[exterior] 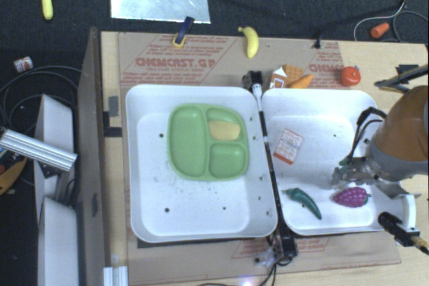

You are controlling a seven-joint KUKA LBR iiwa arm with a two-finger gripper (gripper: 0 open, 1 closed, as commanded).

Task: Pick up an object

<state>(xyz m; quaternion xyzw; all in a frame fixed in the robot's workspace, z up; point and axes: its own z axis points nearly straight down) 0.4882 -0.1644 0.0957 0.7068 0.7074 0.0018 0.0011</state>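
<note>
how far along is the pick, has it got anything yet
Done: the arm has reached into the right bin, with the gripper low beside the purple grapes. In hand: nothing visibly held; the grapes, green pepper and small card lie on the bin floor. Left: grasping and lifting one object.

Arm low at right, pincer (350,176) prob. angled down.

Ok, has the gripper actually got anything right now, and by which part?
Cannot be told. The gripper sits low in the right bin, just above the purple grape bunch, but no object shows between its fingers.
</note>
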